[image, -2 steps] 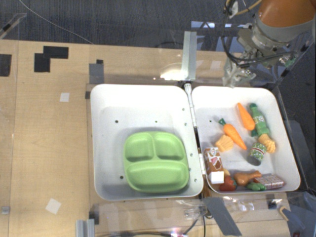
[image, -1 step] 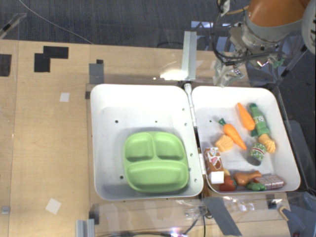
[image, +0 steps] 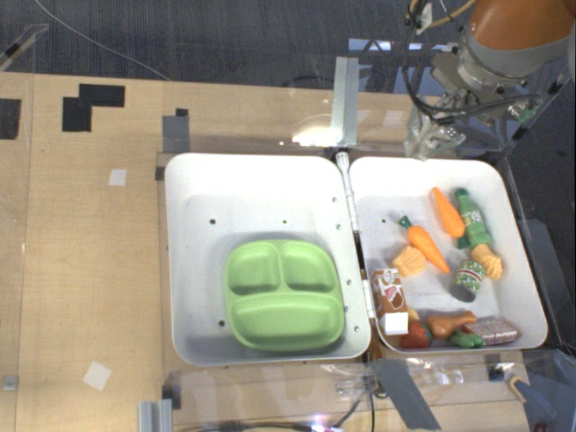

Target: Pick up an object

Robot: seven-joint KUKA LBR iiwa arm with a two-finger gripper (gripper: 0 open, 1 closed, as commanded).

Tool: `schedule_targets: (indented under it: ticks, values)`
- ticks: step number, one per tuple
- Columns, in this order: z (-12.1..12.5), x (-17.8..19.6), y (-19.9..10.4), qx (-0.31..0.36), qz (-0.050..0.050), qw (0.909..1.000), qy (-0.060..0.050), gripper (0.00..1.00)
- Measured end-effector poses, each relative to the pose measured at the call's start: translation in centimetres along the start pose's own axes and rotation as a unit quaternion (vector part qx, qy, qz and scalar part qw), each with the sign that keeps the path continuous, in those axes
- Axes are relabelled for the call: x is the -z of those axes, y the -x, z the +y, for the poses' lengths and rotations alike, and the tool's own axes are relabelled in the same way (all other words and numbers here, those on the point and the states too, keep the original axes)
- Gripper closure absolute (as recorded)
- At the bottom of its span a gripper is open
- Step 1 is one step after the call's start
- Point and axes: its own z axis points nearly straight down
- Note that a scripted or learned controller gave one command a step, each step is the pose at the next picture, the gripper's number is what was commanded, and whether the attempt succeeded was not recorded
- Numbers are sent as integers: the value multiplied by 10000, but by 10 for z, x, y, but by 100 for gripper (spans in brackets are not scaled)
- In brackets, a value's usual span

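Desk [image: 81,268]: wooden, carried two white bins side by side. Left bin [image: 193,196]: held a green divided plate [image: 283,295]. Right bin [image: 504,196]: held toy food, including a carrot [image: 426,246] near centre and a green bottle [image: 471,219] beside an orange piece. Gripper [image: 434,135]: above the right bin's far rim, apart from the objects; opening impossible to tell.
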Motion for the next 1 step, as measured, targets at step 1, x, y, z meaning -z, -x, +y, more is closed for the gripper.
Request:
schedule_targets:
  ticks: [1]
  values:
    - [19,3,16,3,-1,10000,9,100]
